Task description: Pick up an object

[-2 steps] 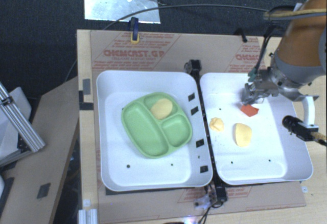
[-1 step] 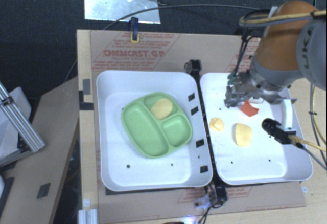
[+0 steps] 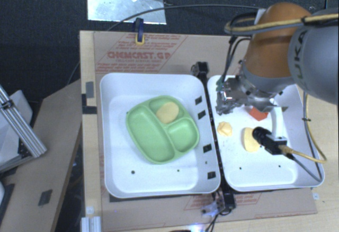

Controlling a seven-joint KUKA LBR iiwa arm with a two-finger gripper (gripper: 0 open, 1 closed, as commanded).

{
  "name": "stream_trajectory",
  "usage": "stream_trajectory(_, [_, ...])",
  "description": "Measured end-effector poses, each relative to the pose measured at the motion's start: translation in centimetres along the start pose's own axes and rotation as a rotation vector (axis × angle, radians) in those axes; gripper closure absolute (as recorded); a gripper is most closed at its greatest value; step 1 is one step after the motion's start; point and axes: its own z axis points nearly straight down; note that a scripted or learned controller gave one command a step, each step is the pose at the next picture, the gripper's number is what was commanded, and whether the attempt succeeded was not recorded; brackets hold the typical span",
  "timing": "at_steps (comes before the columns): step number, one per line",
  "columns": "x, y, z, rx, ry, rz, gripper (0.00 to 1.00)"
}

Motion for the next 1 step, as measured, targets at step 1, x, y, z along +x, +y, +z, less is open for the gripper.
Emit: stream_trajectory(1, [5.06, -0.88, -0.03, 0.0, 0.0, 0.0, 1.0])
